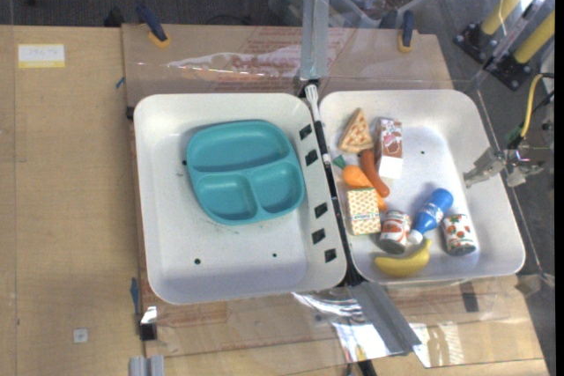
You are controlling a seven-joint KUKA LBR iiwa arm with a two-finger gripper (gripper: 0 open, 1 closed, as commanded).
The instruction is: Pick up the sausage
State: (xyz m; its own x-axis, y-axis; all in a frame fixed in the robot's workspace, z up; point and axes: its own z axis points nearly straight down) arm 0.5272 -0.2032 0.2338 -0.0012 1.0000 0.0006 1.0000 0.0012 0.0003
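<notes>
1. Camera view, tool: gripper [480, 173] at the right bin's [493, 229] right rim, holding nothing; whether it is spread or pressed together cannot be told.
2. Task item: sausage [374, 174], reddish, lying slantwise near the bin's left side, untouched.
3. Step, by judgement: approach not yet begun; next move calls for travel leftward across the bin, then descent over the sausage.
4. Crowding: carrot [356, 178] touches it on the left, carton [389, 149] just beside on the right, cracker box [363, 211] just below.
5. Others: pizza slice [356, 133], cans [396, 230], blue bottle [432, 210], banana [404, 261]; teal tray [242, 171] in the left bin [167, 260].
</notes>
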